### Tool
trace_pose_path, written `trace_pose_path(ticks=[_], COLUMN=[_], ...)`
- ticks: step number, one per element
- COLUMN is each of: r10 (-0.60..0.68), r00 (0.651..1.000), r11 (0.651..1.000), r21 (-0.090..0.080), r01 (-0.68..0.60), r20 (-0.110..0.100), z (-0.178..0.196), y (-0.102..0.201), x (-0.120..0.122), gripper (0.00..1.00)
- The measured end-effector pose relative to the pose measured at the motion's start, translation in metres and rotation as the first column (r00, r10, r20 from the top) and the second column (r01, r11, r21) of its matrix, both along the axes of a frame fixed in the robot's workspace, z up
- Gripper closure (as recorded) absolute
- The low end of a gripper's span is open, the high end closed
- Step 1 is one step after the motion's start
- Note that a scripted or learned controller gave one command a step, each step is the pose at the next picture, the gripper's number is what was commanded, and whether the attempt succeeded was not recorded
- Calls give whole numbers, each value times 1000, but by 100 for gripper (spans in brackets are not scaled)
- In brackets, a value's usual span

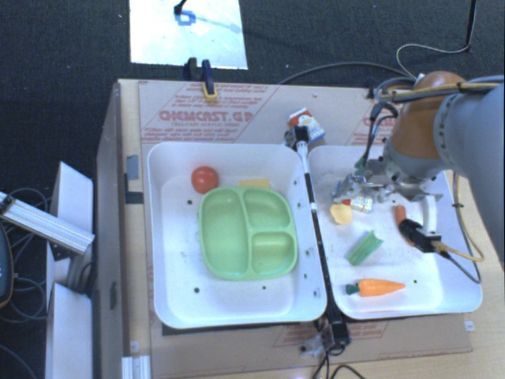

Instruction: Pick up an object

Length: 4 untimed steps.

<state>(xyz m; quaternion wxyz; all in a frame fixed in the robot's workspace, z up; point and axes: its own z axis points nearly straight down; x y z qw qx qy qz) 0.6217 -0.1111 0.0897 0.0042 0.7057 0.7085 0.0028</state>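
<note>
While the gripper (353,196) sits low in the right bin (458,290), I can't tell from this slanted overhead whether it's apart, together or clamped on anything; the metal end is too cluttered to read.

Using the divider rail (313,212) between the bins as reference:
- Just right of it, near its middle: small yellow piece (342,213), touching or nearly touching the gripper tip. Judging by the tip's position, that's the likely pick target.
- Further right and lower: green block (364,247), lying tilted, apart from the gripper.
- Right, near the rail's lower end: toy carrot (379,288), flat on the bin floor, well apart from the gripper.
- Far right: small red-orange piece (401,212), partly hidden by cabling.
- Left of it: green divided plate (247,233) in the left bin (170,290), with a red ball (204,179) above the plate, apart from it.

Arm reaches in from the right, so right-bin items are the natural candidates. Nothing visibly lifted yet.
</note>
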Motion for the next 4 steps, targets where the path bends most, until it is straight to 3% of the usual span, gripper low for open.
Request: trace_pose_path(ticks=[1, 2, 3, 4], r10=[-1, 0, 1, 4], r00=[1000, 1000, 1000, 1000], r11=[1000, 1000, 1000, 1000], r21=[-1, -1, 1, 0], r01=[1, 0, -1, -4], r20=[6, 6, 2, 9], z=[12, 12, 1, 13], y=[-1, -1, 13, 13], x=[2, 1, 50, 52], gripper=[100, 0, 0, 100])
